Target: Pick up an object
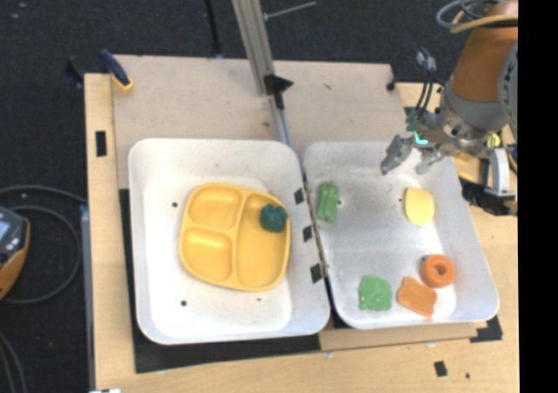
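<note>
My gripper (411, 159) hangs over the far right part of the right bin (349, 165), its fingers spread open with nothing between them. Just below it and a little to the right lies a pale yellow object (419, 206). Further toward the front of the same bin sit an orange ring (438, 270), an orange block (417, 296) and a light green piece (375, 293). A green elongated object (328, 202) lies at that bin's left wall. In the left bin (157, 165) a yellow divided plate (234, 236) carries a dark green object (274, 218).
An aluminium post (253, 25) rises from the bench behind the bins. A blue and yellow clamp (117, 71) sits at the bench's far left corner. Cables run beside the arm (479, 77) at the right.
</note>
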